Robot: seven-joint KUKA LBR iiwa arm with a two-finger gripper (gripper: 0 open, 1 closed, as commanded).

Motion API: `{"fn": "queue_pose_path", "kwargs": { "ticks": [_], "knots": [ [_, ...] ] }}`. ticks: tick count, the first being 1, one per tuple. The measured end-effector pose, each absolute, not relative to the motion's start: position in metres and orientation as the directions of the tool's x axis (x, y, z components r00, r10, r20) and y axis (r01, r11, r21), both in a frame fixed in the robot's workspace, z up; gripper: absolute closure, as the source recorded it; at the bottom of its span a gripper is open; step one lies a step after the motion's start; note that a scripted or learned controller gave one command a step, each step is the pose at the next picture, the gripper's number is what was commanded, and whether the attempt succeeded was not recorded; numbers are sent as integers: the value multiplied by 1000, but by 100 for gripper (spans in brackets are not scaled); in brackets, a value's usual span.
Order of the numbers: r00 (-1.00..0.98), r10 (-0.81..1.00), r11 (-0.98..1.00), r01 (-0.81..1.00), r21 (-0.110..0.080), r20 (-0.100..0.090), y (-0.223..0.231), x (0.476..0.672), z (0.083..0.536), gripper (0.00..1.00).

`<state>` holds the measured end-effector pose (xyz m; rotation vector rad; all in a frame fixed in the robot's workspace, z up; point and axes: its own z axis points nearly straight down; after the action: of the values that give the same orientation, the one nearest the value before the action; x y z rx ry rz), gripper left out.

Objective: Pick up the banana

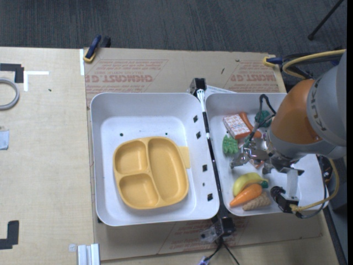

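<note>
The yellow banana (246, 181) lies in the right bin (218, 106), near its front, with an orange carrot (246, 194) resting against its near side. My gripper (246, 154) hangs over the right bin just above and behind the banana, beside a green toy (230, 144). The bulky grey and orange wrist covers the bin's right part. The banana lies apart from the gripper, on the bin floor.
The left bin (110, 115) holds a yellow three-compartment plate (150, 171). In the right bin are also a red-and-white box (237, 125), a tan cone-shaped piece (258, 203) by the carrot and a dark green item (263, 116) at the back. Cables trail at the right.
</note>
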<state>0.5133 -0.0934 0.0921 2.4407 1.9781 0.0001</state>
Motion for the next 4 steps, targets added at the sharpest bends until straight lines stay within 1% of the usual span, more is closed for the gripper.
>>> {"fn": "queue_pose_path", "kwargs": {
  "ticks": [1, 2, 3, 4],
  "knots": [
    [437, 900, -437, 900, -2, 1, -92, 485, 102, 0],
    [430, 903, -430, 903, -2, 1, -94, 478, 92, 0],
    [432, 902, -432, 902, 1, 1, -94, 479, 101, 100],
    [441, 898, -441, 898, -2, -2, -9, 569, 192, 100]
  ]
}}
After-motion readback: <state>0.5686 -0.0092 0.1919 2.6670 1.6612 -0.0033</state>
